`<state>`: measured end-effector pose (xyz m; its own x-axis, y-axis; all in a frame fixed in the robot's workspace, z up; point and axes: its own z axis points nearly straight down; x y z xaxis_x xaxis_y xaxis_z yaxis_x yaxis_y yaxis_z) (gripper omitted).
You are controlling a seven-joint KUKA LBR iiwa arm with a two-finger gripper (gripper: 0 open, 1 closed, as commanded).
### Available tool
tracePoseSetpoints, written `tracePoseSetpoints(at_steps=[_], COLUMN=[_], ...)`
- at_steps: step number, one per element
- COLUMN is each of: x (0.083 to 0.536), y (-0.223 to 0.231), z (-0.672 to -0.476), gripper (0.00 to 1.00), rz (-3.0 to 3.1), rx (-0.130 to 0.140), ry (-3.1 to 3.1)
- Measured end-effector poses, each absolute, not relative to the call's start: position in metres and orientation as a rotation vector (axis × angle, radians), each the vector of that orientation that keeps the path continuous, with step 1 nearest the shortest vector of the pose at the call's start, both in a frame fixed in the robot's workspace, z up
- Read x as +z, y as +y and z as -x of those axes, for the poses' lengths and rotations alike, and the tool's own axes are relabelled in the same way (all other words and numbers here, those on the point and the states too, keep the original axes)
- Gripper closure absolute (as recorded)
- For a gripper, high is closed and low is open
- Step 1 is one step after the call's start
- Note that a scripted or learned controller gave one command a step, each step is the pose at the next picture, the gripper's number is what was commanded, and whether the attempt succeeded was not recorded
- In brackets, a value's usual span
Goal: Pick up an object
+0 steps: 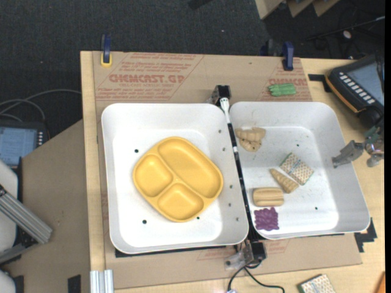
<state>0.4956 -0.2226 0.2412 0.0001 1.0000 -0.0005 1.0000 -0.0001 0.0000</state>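
Two shallow white bins sit side by side on a worktop [183, 72] covered with printed brown cardboard. The left bin [122, 127] holds a yellow divided plate [177, 179] with three compartments, lying flat and turned at an angle, roughly in the middle of the bin floor.

The right bin [324, 121] holds the small things to be picked. Toward its far left lies a pale tan lump [250, 138] that looks like a toy pastry. Nearer the middle is a checked, patterned wedge [297, 168], and touching it on its near left side is a tan wafer-like piece [282, 179]. Just nearer than those lies a tan bread roll [267, 196], and right beside it on the near side sits a purple bunch of grapes [266, 218], close to the bin's near left corner.

The gripper [348, 154] shows at the right edge of the right bin, a grey metal piece reaching in over the rim, well apart from all the items. Whether the jaws are open or closed cannot be told, and nothing is seen between them.

A green object [281, 90] lies on the cardboard beyond the right bin. Two blue clamps [106, 47] hold the far edge of the board, and a dark tablet-like device [357, 87] rests at the far right.
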Motion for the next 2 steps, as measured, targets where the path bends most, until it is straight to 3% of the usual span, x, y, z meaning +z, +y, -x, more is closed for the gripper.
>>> tracePoseSetpoints(at_steps=[1,2], x=[0.093,0.089], y=[-0.146,-0.095], z=[-0.477,-0.548], gripper=[0.0,0.0], rz=[-2.228,-2.208], rx=[-0.006,0.014], ry=[2.237,2.221])
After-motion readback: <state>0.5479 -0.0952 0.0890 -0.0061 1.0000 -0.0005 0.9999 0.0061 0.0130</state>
